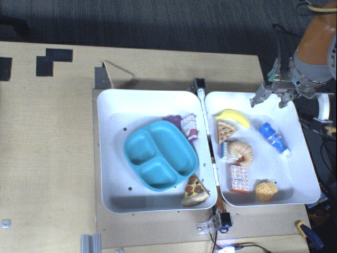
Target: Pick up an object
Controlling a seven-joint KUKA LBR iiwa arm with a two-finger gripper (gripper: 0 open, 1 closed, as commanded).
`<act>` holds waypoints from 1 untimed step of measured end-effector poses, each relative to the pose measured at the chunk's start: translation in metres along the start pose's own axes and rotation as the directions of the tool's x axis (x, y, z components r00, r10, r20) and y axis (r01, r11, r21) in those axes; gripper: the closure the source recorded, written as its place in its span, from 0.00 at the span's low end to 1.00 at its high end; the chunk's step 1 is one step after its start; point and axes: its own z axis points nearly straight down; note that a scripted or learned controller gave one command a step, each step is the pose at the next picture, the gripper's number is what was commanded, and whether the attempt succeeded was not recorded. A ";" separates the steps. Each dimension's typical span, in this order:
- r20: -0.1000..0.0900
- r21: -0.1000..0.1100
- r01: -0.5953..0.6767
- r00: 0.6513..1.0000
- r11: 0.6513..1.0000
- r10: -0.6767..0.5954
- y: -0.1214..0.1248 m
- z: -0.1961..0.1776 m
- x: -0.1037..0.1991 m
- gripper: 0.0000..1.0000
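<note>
Camera view: you're looking down at a slant on a tan worktop (52, 141) w/ two shallow white bins side by side. The arm (316, 41), grey w/ an orange band, comes in at the upper right of the frame. Its gripper (273, 96) hangs over the top right corner of the right bin (305, 157). The fingers (259, 99) are spread apart w/ nothing between them.

Right bin, going roughly top to bottom: a yellow banana (235, 118) near the upper left, touching a waffle-like wedge (225, 131) just below it. A blue bottle (274, 137) lies tilted to the right of those, apart from the rest and the closest item to the gripper. Below the wedge sits a croissant-like pastry (241, 152), then a red and white box (239, 178) near the bottom edge, w/ a small tan round item (266, 190) just beside it on the right.

Left bin (113, 141): a blue divided tray (159, 154) fills the middle, tilted. A purple and white packet (185, 125) touches its upper right edge. A pizza slice toy (195, 191) sits at the tray's lower right, near the bin's bottom corner.

Black tape marks (52, 61) sit at the upper left of the frame.
</note>
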 end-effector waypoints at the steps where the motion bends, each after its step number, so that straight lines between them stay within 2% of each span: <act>1: 0.000 0.002 -0.003 1.000 1.000 0.003 -0.029 0.092 0.019 0.00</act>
